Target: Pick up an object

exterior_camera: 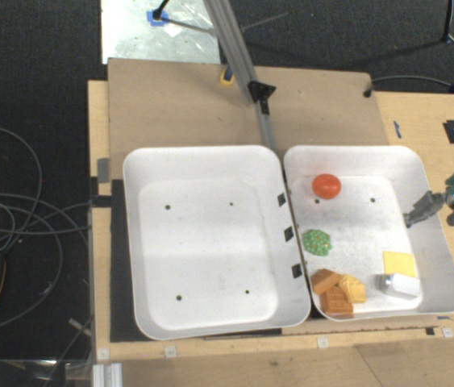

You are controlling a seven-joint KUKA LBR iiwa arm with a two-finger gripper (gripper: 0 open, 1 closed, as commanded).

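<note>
The right bin [420, 168] holds several small things. A red ball [326, 186] lies near its back left. A green round piece [317, 242] sits by the left wall. Orange-brown blocks [333, 291] and a tan piece [353, 288] crowd the front left corner. A yellow block [400, 262] and a white-grey object [397, 285] rest at the front right. My gripper [420, 212] hangs at the bin's right wall, above and to the right of the yellow block, touching none of the objects.
The left bin [202, 156] stands beside the right one, joined by black clips [288, 234]. A grey pole [235, 43] slants across the back of the bench. Cables lie on the floor at the left.
</note>
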